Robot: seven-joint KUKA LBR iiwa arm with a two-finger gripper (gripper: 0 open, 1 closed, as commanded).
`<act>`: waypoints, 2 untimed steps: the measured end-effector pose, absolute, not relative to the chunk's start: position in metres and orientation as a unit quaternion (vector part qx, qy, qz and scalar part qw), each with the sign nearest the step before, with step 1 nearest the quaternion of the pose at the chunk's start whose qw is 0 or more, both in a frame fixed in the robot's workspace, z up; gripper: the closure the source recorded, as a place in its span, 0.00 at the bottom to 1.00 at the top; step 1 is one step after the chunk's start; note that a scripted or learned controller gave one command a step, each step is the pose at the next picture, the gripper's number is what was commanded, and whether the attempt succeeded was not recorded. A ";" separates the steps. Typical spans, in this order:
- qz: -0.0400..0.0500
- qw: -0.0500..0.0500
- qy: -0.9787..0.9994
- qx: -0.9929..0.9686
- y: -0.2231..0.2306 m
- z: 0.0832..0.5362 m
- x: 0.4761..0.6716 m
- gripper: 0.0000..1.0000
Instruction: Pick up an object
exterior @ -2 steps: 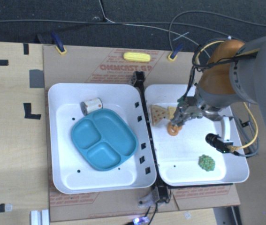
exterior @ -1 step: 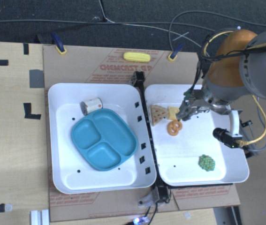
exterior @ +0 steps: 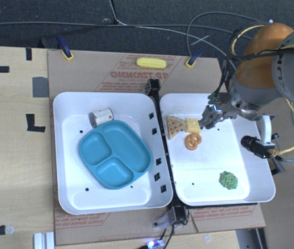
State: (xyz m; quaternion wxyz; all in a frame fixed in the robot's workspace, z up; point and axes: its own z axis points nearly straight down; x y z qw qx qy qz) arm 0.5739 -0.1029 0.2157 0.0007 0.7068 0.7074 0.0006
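In the right bin point(exterior: 250, 193) lie a tan wedge-shaped piece point(exterior: 174, 126), a yellow cube point(exterior: 193, 125), a brown ring like a small pretzel point(exterior: 192, 141) and a green bumpy lump point(exterior: 228, 180). My gripper point(exterior: 207, 120) hangs low over the bin's upper part, just right of the yellow cube and close to it. Nothing shows between its dark fingers.
The left bin point(exterior: 66, 191) holds a blue divided plate point(exterior: 115, 153) and a small white can point(exterior: 100, 117) on its side. A yellow object point(exterior: 151, 63) lies on the cardboard behind the bins. Cables run across the back.
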 end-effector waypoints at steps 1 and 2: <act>0.000 -0.001 0.709 0.705 -0.048 0.225 0.567 1.00; 0.001 -0.001 0.710 0.704 0.012 0.233 0.568 1.00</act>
